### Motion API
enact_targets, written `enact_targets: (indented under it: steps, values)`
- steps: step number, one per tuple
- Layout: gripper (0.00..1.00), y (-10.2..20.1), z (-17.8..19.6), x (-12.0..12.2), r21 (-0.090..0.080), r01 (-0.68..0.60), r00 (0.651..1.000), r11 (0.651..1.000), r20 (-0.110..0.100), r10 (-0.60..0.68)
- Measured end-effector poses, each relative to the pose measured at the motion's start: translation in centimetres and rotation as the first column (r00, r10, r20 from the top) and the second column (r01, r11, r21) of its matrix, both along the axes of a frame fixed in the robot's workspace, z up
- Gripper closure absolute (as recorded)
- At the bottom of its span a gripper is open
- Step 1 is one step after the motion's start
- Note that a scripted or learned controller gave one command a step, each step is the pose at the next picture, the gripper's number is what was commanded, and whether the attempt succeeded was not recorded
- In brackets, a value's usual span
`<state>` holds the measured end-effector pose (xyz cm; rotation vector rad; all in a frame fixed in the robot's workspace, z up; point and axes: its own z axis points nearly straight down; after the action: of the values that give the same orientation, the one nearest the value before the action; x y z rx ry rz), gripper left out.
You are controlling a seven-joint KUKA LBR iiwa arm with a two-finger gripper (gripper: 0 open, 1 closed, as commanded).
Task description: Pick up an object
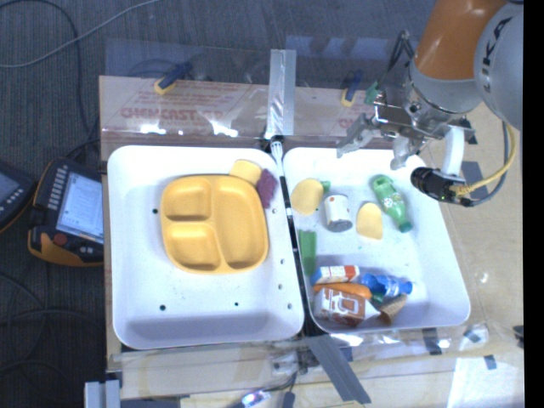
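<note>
Two white bins sit side by side on the bench. The left bin (136, 313) holds one yellow divided tray (212, 223), with a small yellow piece (246, 170) and a purple item (268, 187) at its far right corner. The right bin (446, 291) holds about eight items: a green bottle (391, 201), a grey-white cup (337, 212), two yellow pieces and a jumble of packages nearer the camera, their labels unreadable. The gripper (382, 147) hangs over the right bin's far edge, jaws spread wide and holding nothing.

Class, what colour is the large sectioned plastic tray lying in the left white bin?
The sectioned plastic tray is yellow, clearest in the camera view.
</note>
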<state>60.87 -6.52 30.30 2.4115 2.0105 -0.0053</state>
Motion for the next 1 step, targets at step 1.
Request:
enact_targets:
  steps: [1]
  values:
    - [0.0,1.59,-11.11,0.88,0.001,0.042,0.999,0.999,-0.004,-0.042]
